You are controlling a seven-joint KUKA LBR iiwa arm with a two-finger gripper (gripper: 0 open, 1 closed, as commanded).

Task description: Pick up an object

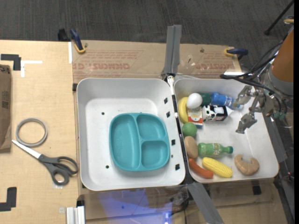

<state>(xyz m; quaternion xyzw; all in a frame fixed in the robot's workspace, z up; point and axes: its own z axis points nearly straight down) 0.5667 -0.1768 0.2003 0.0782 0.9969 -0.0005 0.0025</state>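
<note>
A: Where is the claw (246, 112) at this moment?

B: It hangs over the right bin (261, 169), at its right side, above bare white floor. Its two fingers (245, 124) point down and stand a little apart, so I call it narrowly open. Nothing sits between them.

A: And the things it can pick up?

B: They lie all in the right bin, most of them along its left wall. At the far end there is a yellow banana (182, 109) with a white ball (194, 100) touching it, and a blue bottle (219, 99) lies beside the ball. Just near this is a small black and white cow toy (216, 113) and a little carton (196, 119).

A: What is closer to the camera?

B: A green round fruit (189, 129), then a brown potato (190, 147), then a green bottle (213, 149) lying on its side. At the near edge I see a red sausage (200, 168), a yellow corn cob (217, 167) and a tan bread piece (246, 164). The bread piece is the nearest thing to the claw, but they are apart.

A: And the left bin (93, 125)?

B: It holds a teal divided plate (139, 142), flat in the middle. On the table (37, 92) at the left lie scissors (50, 161) and a roll of tape (31, 131).
</note>
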